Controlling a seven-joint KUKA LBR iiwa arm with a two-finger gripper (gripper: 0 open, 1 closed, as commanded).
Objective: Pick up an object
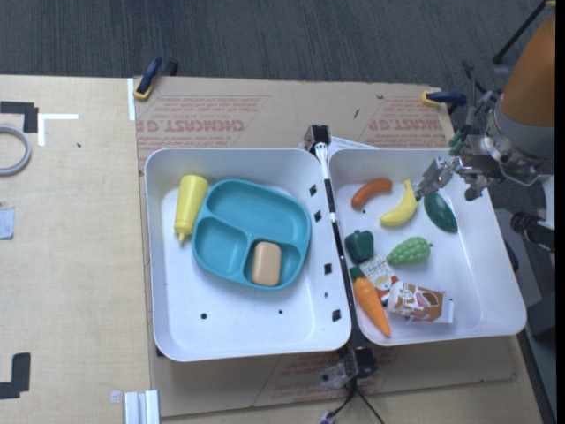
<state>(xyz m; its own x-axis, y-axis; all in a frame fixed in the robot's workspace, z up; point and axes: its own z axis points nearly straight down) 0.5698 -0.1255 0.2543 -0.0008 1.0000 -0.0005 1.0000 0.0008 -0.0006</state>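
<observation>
Over the right bin's [494, 237] far corner: gripper [439, 177], whether apart or together impossible to tell, near banana [400, 208] and dark green vegetable [440, 212]. Best descending straight onto one item, centred, clear of the wall. Right bin: seven items. Left bin [168, 325]: one teal tray [247, 232], one yellow bottle [188, 203].

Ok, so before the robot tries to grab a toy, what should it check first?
1. Toys in reach: ok. The banana, sausage and dark green vegetable lie in the right bin.
2. Gripper over the right bin: ok, above its far right part, close to the banana.
3. Gripper carrying nothing: cannot tell, too small and blurred.
4. Room around the banana: not ok. The dark green vegetable lies close beside it.
5. Left bin stuff out of the way: ok. The blue tray and yellow bottle sit apart there.
</observation>
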